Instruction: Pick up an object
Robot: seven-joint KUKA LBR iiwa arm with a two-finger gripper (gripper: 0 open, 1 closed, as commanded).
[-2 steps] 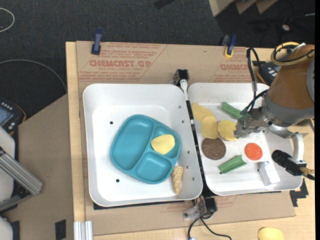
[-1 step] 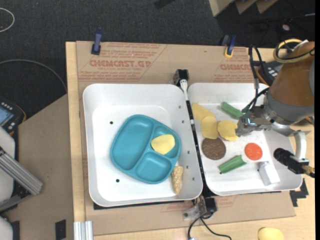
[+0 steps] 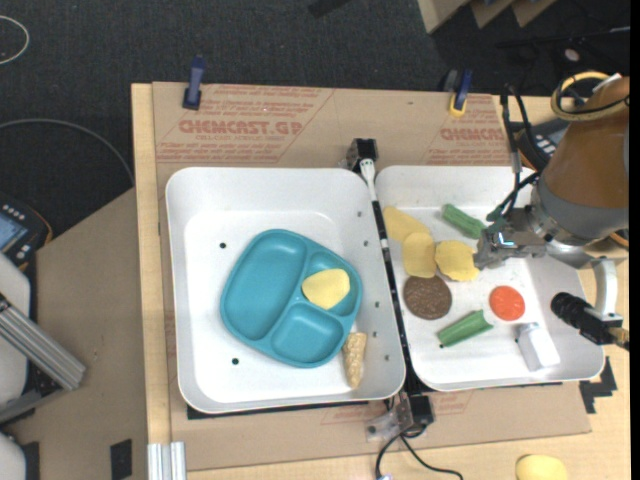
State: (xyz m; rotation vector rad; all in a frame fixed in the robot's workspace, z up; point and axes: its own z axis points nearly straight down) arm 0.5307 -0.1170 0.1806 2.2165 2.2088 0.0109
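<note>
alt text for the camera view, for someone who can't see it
A robot arm reaches from the right over the right bin of toy food, its claw near a yellow piece. The left bin holds a blue plate.

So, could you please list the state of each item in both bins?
Blue divided plate: flat in left bin, holding a yellow piece.
Brown disc: flat in right bin.
Orange disc: flat, apart from others.
Tool: low over right bin, beside yellow pieces.

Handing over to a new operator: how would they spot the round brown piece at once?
Look in the right bin, near its left wall. The brown disc lies just below two yellow pieces. It is the one dark, flat round item there.
</note>
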